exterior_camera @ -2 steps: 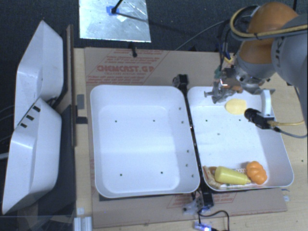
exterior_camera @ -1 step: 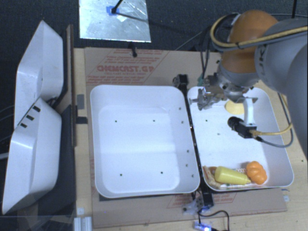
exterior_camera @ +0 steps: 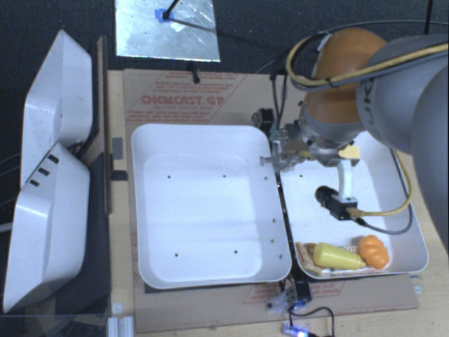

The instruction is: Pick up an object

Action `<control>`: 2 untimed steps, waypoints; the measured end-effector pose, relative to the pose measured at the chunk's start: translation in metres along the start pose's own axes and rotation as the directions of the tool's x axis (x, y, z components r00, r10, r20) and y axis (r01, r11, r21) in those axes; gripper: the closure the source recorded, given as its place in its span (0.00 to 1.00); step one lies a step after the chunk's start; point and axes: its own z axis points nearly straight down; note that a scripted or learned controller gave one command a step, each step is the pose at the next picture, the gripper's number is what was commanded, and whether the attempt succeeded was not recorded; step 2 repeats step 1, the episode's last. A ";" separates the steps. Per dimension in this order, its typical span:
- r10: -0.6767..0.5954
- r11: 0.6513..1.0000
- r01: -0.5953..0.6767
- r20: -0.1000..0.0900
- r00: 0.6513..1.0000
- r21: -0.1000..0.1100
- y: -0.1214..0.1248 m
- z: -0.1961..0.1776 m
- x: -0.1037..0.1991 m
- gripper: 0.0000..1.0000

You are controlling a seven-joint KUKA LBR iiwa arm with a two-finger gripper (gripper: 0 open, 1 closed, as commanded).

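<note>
Camera view: The arm [exterior_camera: 393, 83] reaches in from the right and hangs over the far part of the right bin [exterior_camera: 410, 209]. The gripper [exterior_camera: 287, 156] sits low at the far left corner of that bin, just beside the wall shared with the left bin [exterior_camera: 203, 202]. Whether the gripper is open or closed cannot be told, and no object is seen in it. A yellow object [exterior_camera: 337, 256] and an orange object [exterior_camera: 374, 250] lie touching each other along the near wall of the right bin, well apart from the gripper.
</note>
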 end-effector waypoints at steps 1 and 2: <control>0.000 1.000 0.000 0.000 1.000 -0.001 -0.026 -0.010 0.042 1.00; 0.000 1.000 0.000 0.000 1.000 -0.001 -0.026 -0.010 0.042 1.00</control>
